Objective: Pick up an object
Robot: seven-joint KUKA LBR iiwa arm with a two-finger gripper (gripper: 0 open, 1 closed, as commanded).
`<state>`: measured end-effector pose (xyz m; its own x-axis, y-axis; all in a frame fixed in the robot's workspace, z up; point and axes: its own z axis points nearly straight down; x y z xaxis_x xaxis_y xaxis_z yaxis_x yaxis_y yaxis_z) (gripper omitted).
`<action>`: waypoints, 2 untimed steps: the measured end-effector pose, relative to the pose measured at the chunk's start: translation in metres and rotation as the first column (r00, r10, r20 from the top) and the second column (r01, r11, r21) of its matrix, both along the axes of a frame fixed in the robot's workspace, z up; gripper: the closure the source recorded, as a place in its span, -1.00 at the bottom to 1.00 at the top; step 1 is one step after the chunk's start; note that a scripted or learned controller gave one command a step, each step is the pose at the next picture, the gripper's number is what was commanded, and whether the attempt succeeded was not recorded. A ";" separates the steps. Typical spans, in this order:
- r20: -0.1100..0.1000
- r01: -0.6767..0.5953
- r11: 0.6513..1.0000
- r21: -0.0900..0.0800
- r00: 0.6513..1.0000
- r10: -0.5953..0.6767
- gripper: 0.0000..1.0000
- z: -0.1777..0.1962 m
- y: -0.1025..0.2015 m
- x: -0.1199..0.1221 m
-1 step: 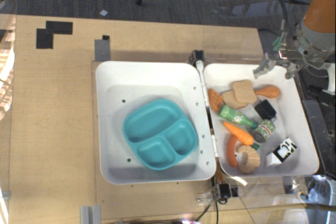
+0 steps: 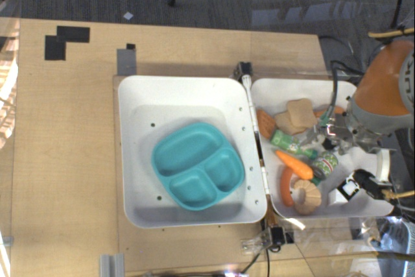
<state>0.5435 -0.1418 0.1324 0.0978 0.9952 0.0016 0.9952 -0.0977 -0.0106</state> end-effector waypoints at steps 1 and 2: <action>0.040 0.075 0.997 -0.015 0.996 -0.074 -1.00 -0.026 -0.022 0.043; 0.018 0.135 0.991 -0.001 0.991 -0.135 -1.00 -0.044 0.008 -0.054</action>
<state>0.4898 -0.1337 0.0886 0.2314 0.9729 0.0027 0.9728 -0.2314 0.0076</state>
